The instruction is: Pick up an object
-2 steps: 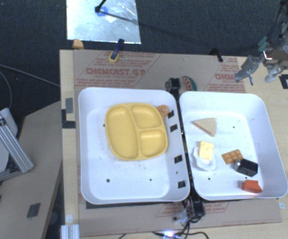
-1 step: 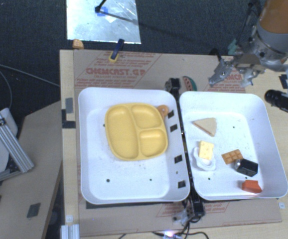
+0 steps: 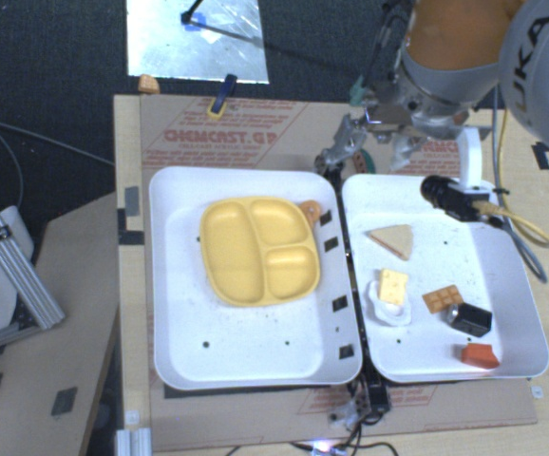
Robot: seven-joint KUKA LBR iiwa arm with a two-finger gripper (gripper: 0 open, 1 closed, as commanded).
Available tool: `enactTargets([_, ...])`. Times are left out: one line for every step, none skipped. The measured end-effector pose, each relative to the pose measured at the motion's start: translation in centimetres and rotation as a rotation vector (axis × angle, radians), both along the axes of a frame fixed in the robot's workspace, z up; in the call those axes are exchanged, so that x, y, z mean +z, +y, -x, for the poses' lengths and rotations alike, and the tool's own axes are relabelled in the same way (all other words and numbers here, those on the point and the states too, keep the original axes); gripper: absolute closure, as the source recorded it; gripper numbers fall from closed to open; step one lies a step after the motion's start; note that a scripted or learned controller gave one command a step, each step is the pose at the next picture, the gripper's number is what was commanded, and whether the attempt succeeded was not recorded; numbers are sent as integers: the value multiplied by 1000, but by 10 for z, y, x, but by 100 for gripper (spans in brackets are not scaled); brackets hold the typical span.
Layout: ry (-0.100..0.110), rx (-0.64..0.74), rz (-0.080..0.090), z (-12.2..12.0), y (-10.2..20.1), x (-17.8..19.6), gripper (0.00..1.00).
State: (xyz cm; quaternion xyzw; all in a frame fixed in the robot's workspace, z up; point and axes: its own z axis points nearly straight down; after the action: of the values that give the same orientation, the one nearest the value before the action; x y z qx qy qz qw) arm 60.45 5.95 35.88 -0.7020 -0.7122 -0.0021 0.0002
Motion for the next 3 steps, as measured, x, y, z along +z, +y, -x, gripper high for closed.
enactTargets([-3,-7,2,-1,-7,11,100])
enactTargets([3,-8,2,13,47,-47,100])
enactTargets([1,-11,3,13,45,-45,0])
